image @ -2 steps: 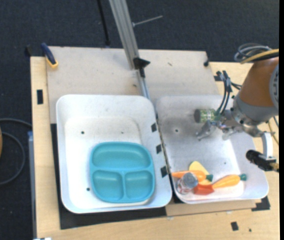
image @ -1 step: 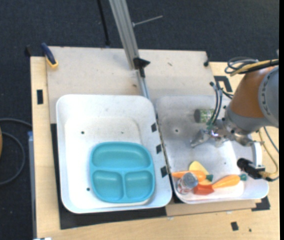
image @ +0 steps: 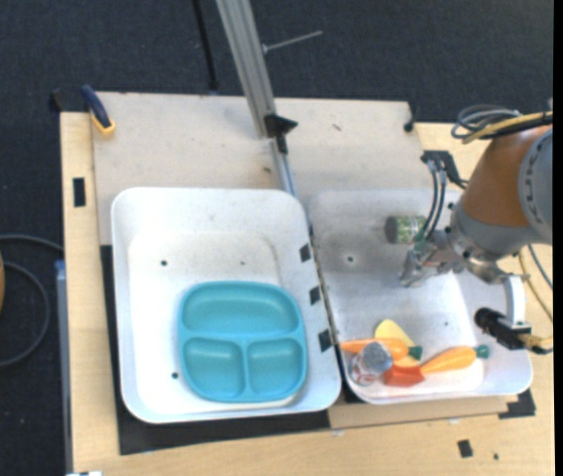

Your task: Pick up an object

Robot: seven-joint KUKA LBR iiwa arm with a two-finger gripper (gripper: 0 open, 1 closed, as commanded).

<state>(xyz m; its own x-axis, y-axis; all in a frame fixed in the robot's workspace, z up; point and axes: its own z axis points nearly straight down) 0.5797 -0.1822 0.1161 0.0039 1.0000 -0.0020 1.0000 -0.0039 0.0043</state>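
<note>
— What's closest to me on the feed?

— The toy heap at the right bin's near edge: a carrot, a yellow piece, a red bit, a grey-red can.

— And the arm?

— I see the arm reaching in from the right, wrist bent down over the right bin's middle. The gripper hangs low above the bin floor, nothing between its fingers; open or clenched, I can't tell. A small greenish cylinder lies just behind it. A blue tray sits in the left bin.
</note>
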